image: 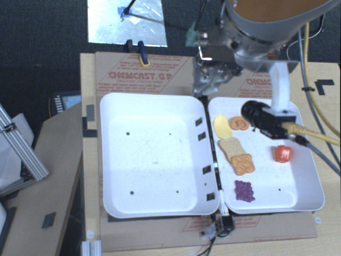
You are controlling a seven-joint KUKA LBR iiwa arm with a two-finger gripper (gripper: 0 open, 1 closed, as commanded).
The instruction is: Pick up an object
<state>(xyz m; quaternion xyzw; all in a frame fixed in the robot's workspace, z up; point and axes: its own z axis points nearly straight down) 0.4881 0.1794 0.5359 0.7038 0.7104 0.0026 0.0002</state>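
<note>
- Left bin: shallow, white, occupying the bench's left half; it butts against its neighbour along a shared middle edge fitted with small dark clips.
- Gripper: at the far end of that middle edge, just above the bins' far rims, hanging from the grey arm that enters from the right. Whether its fingers stand apart or together cannot be told; nothing is seen between them. Judged to be raised, not yet committed to any item.
- Right bin: white, holding all the loose items, which cluster toward its near-left part, probably scattered as a mixed pick set.
- Yellow piece: near the far-left corner of the right bin, the item closest to the gripper, just nearer the viewer and slightly right of it.
- Orange ring-shaped piece: touching or just beside the yellow piece.
- Tan slab: along the left edge, mid-bin.
- Orange waffle-like piece: touching the slab's near end.
- Purple cluster: toward the near-left corner, well apart from the gripper.
- Red piece: alone, mid-right, beside a black cylindrical fitting.
</note>
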